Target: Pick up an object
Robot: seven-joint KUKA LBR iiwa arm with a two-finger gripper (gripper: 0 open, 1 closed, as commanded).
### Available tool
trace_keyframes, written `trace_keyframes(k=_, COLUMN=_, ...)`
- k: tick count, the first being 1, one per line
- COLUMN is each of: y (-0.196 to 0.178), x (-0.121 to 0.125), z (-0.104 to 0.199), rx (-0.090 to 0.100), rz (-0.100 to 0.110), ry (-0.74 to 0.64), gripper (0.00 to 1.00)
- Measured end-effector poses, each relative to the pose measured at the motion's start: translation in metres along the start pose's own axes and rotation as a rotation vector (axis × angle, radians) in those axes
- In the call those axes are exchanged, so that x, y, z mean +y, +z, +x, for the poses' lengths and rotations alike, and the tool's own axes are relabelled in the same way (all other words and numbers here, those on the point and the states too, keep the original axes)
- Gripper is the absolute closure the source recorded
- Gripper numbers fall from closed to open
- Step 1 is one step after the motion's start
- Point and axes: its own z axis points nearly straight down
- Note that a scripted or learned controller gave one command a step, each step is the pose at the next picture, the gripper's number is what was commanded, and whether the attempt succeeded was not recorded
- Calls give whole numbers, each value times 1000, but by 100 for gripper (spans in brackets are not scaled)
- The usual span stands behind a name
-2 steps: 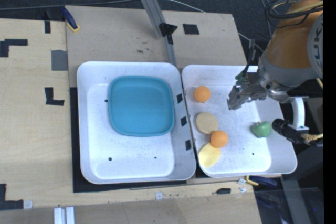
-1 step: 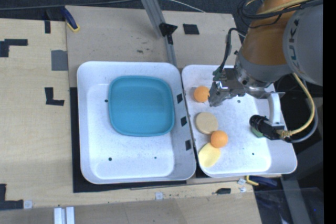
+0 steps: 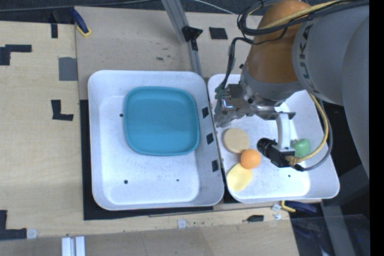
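camera view: gripper [image 3: 231,104] is seen hard by the right bin [image 3: 309,180] wall, grip state untellable, so the disc [image 3: 236,140] could be missed and the wall clipped.

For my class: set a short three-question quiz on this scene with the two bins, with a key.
1. True or false: the blue plate lies in the left bin.
2. Fill in: the orange ball lies between the tan disc and the ___ piece.
3. The gripper is over: A) the left bin B) the right bin C) the bare bench.
Key: 1 true; 2 yellow, the yellow piece; 3 B.
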Motion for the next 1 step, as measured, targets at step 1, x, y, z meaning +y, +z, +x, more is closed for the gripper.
trace_keyframes(k=1, y=5, x=10, z=49, rx=0, rz=0, ry=0, gripper=100)
